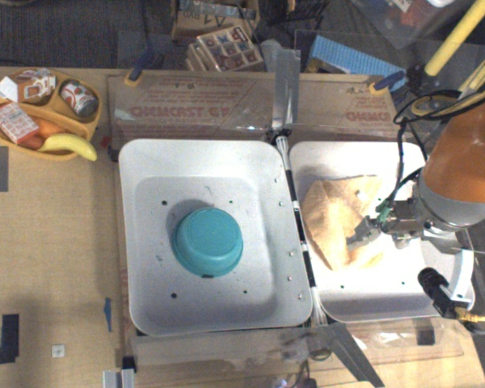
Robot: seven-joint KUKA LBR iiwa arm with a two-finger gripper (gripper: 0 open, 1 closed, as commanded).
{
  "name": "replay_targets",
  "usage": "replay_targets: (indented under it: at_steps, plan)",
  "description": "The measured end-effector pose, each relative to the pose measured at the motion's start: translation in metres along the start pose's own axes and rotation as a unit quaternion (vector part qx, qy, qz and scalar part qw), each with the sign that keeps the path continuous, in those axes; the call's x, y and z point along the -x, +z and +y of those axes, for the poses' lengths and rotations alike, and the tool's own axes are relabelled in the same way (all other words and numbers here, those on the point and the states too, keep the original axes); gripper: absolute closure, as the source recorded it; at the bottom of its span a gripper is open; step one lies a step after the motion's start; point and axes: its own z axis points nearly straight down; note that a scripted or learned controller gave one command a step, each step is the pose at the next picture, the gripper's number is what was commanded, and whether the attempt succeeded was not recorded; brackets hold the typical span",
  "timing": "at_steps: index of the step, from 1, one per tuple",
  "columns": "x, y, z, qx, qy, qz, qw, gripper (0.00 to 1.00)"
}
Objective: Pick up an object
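The gripper (364, 234) is reaching in from the right of the frame and hanging low over the right bin (404, 297), its dark tip sitting over the lower right part of a tan cloth (331, 212) that is lying crumpled in the left half of that bin. Whether the fingers are wide or narrow cannot be told here, since they are blurring into the cloth's shadow, and nothing is plainly showing between them. The cloth is looking soft, light and limp; it will likely be sagging and sliding once lifted, so a raised fold or bunched ridge near its middle is offering a better hold than a flat edge. In the left bin (145, 168), at centre frame, a teal bowl (208, 242) is resting upside down; it seems rigid and smooth, with its domed back giving little to pinch.
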Motion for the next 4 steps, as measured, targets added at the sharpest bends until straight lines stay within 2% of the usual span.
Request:
replay_targets:
  at_steps: [1,2,3,4]
  plan:
    - [0.015,0.075,0.01,0.0,0.022,0.0,0.9998,0.0]
    - [0.051,0.106,0.05,0.006,0.033,-0.001,0.9994,0.0]
    - [0.051,0.096,0.051,0.008,0.034,0.0,0.9994,1.0]
    - [0.002,-0.007,0.061,0.001,-0.008,-0.001,1.0,1.0]
